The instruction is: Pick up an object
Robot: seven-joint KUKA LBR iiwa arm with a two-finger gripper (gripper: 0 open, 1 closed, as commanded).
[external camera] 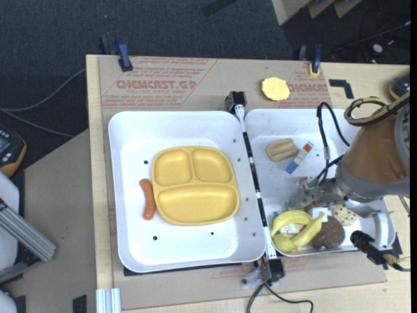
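My gripper (311, 189) reaches down into the right bin (270, 124), near its middle, with the orange-banded arm (374, 152) behind it on the right. A yellow banana bunch (294, 230) lies just below it at the bin's front. A brown round piece (330, 233) and a speckled cookie (341, 214) sit beside the bananas. A tan bread-like block (281, 150) and a small blue, white and red item (298, 160) lie further back, up and left of the gripper. Nothing is seen held.
The left bin (127, 135) holds a yellow divided plate (194, 185) with an orange sausage (148, 198) at its left side. A yellow round piece (275, 89) rests on the bench behind the right bin. Black cables (322, 126) hang by the arm.
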